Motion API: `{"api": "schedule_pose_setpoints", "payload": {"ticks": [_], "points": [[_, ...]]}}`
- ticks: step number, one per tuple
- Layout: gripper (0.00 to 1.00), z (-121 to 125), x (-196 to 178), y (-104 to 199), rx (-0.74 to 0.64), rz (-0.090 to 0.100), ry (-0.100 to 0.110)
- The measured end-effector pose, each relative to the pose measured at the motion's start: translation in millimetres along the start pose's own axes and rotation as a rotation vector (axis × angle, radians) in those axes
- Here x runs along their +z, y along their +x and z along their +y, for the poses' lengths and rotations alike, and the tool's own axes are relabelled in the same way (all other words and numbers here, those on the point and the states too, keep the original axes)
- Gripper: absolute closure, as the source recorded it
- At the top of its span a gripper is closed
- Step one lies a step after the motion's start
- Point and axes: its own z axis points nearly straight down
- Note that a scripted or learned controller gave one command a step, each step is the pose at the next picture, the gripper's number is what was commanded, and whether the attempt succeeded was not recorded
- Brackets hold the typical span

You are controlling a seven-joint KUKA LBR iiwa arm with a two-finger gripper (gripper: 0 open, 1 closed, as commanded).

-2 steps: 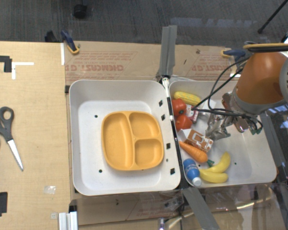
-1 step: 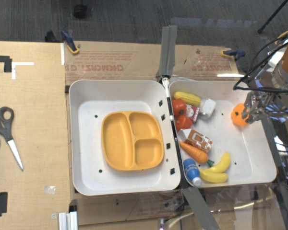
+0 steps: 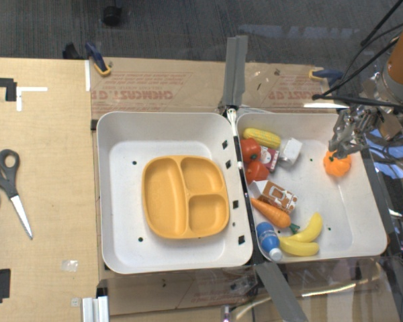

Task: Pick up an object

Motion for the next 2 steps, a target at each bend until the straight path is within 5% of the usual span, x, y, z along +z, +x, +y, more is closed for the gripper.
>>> {"api": "schedule_pose_setpoints", "payload": {"ticks": [1,2], "points": [[1.0,40.5,145.0,18.3,0.086,0.0,0.0],[1.0,-1.2,67.8,17.5,-0.103,0.001,0.0]]}}
